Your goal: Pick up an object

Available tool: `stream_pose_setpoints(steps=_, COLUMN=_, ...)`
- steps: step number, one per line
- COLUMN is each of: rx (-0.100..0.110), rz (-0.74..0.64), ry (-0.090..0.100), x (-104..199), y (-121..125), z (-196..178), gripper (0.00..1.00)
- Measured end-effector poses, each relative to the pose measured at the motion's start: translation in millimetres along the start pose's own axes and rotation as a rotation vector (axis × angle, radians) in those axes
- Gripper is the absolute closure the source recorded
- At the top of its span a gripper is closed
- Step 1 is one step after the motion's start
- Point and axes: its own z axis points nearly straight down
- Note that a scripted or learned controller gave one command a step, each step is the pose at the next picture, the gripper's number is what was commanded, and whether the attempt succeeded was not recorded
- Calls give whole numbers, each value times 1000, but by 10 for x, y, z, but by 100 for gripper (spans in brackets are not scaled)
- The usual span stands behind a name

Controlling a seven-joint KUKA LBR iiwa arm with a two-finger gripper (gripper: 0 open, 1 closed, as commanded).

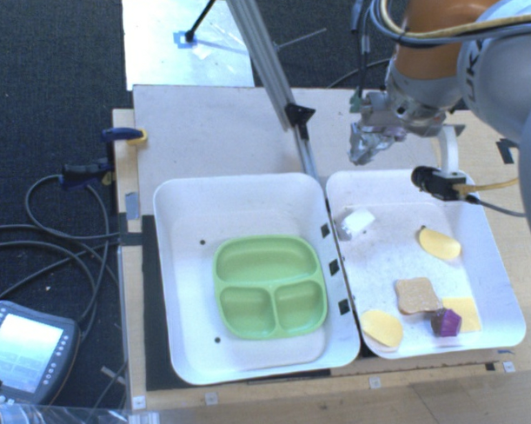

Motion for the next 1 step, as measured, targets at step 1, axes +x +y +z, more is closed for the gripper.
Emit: stream_pose_setpoints(steps=1, rx=1, rz=1, ry=-1, x=494, y=11, z=238, gripper=100)
